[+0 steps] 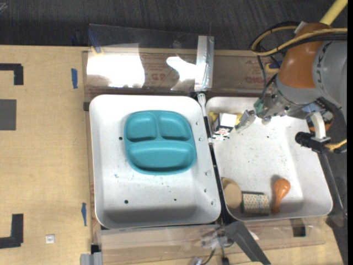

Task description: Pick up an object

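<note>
- Tool [246,119]: hangs low over the upper left part of the right bin [309,203]; whether it is spread or pressed together cannot be told.
- Small card [225,121]: lies just left of the tool, at the bin's upper left corner.
- Along the right bin's near wall: a tan round piece [231,194], a patterned roll [255,202] and an orange pear-shaped object [279,190], all well apart from the tool.
- Left bin [105,170]: holds a teal divided plate [160,141].
</note>
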`<action>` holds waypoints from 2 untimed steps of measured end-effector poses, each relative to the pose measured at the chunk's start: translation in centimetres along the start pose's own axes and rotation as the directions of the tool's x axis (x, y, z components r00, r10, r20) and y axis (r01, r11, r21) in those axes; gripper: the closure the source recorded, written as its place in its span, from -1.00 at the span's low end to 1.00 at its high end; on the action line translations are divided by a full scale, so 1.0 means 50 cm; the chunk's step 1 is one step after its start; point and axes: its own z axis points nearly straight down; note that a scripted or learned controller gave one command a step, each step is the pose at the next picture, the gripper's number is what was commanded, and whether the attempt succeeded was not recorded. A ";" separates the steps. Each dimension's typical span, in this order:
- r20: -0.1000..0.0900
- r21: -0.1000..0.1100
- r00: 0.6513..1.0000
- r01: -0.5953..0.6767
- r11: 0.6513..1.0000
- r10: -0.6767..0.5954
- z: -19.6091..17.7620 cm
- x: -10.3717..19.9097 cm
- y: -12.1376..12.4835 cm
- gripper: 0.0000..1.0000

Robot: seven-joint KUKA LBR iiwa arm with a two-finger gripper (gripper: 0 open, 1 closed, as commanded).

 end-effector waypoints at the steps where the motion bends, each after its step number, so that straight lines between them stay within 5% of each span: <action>1: -0.005 0.017 0.972 0.236 0.972 -0.236 0.093 0.001 0.059 -1.00; 2: -0.005 0.006 1.000 -0.001 1.000 0.001 0.095 -0.037 0.055 -1.00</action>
